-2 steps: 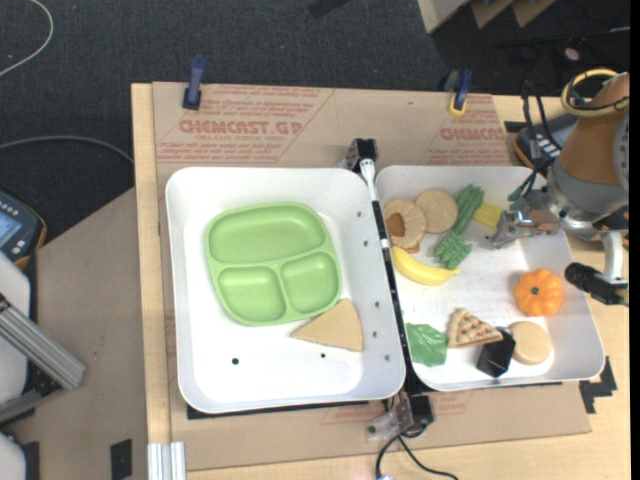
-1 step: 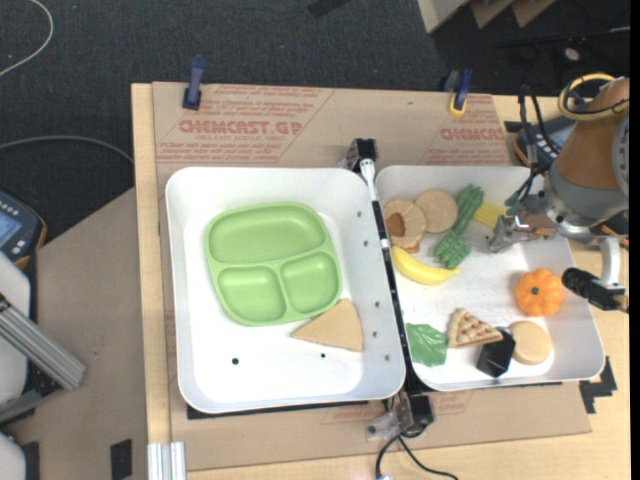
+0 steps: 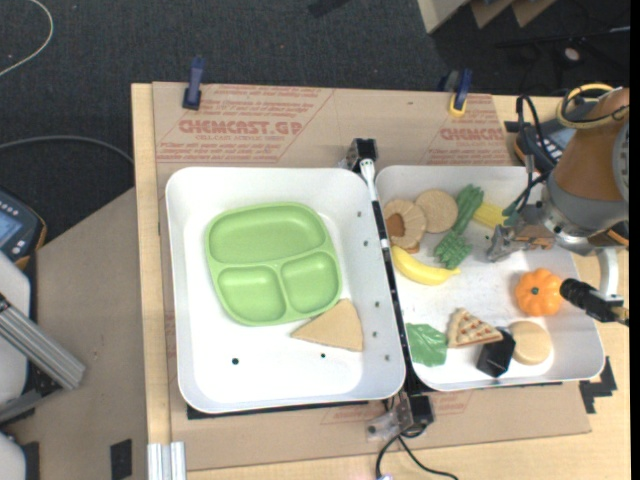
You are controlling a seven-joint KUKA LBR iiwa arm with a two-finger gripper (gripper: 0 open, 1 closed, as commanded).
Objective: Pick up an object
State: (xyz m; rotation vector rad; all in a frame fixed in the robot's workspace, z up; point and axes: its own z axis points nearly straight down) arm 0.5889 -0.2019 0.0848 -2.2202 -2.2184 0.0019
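Observation:
My gripper (image 3: pixel 503 241) hangs low over the right bin (image 3: pixel 560 368), in its upper right part, with the grey arm and orange band behind it. Just left of it lie a green vegetable (image 3: pixel 458 230) and a small yellow piece (image 3: pixel 487 214). An orange pumpkin (image 3: pixel 540 293) sits just below and to the right of the gripper. A banana (image 3: pixel 420 268) lies near the bin's left wall. Two round biscuits (image 3: pixel 420 215) sit at the top left. I see nothing held.
Along the right bin's front lie a green leaf (image 3: pixel 427 343), a pizza slice (image 3: pixel 468 326), a black block (image 3: pixel 495 356) and a beige round (image 3: pixel 530 343). The left bin (image 3: pixel 190 298) holds a green divided plate (image 3: pixel 272 261) and a tan wedge (image 3: pixel 330 328).

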